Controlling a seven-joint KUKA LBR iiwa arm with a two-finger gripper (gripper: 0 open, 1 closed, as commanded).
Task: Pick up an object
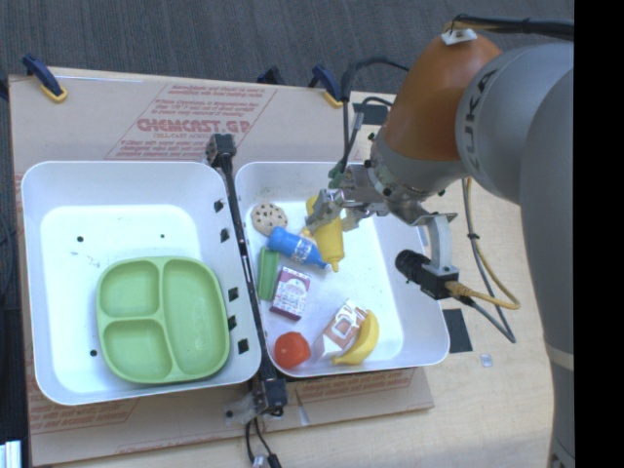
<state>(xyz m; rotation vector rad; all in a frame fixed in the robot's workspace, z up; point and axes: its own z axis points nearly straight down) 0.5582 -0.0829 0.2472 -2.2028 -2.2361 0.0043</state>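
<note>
Now the gripper [331, 213] is seen low over a yellow squeeze bottle [331, 244], pointed tip downward, right of frame centre in the right bin [414, 310]; finger spacing cannot be told.
</note>
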